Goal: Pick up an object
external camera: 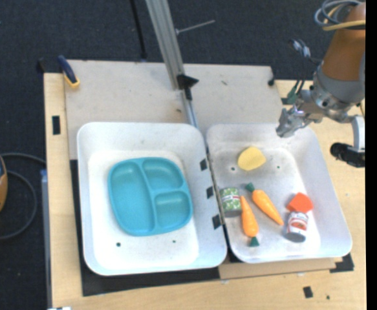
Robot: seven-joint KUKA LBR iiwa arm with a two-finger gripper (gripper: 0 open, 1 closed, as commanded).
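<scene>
camera view: the end effector hangs over the far right corner of the right bin; whether it is released or clenched cannot be told. just below and left of it lies a yellow lemon-shaped piece. further toward the near side lie two carrots, a green-labelled can and an orange-capped bottle, their writing unreadable. well to its left, a blue divided plate.

Arm: orange band section up top, grey metal wrist below. Pale cables looped above the orange part. Gripper small, grey-silver, metallic. Black knob-like part at right.
</scene>
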